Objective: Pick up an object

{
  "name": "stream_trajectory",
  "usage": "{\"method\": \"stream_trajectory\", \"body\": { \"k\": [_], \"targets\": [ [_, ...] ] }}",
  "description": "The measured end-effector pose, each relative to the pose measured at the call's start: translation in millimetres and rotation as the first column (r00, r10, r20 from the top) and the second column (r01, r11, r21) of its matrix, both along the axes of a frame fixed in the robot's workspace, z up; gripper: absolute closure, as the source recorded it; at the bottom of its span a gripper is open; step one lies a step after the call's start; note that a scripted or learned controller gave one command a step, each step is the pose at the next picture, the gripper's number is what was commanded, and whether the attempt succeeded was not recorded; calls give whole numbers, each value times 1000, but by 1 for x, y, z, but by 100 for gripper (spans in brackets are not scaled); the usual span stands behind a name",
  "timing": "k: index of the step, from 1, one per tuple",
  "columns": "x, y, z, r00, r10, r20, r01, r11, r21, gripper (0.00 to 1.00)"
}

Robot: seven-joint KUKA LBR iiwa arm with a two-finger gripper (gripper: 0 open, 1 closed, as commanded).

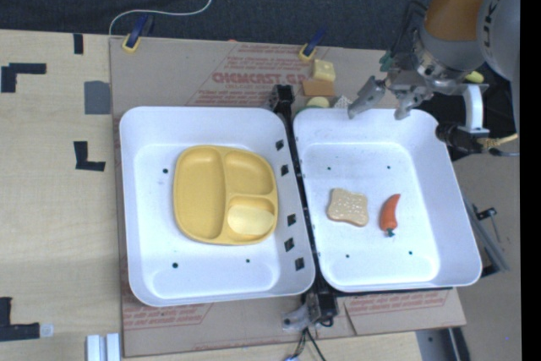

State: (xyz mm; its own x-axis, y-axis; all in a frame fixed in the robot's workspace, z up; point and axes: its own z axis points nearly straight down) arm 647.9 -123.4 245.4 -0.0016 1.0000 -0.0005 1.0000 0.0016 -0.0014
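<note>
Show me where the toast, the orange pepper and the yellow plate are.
toast (348,207), camera view, middle of the slice in the right bin
pepper (390,212), camera view, middle of its orange body, right of the toast
plate (199,182), camera view, its large left compartment, in the left bin

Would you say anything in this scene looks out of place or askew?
A few small items, yellow and tan blocks and a pale round piece, lie on the cardboard outside the bins, behind the right bin. The toast and red pepper lie inside it; the yellow tray sits flat in the left bin.
</note>
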Motion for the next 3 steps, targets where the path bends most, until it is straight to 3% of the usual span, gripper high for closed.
{"method": "stream_trajectory", "body": {
  "k": [1,2,3],
  "targets": [
    [-66,-85,-128,1000,-9,-12,9,1000,1,0],
    [-99,-78,-158,1000,-5,11,5,1000,-1,0],
    [-113,-58,-155,1000,-4,17,4,1000,-7,0]
  ]
}}
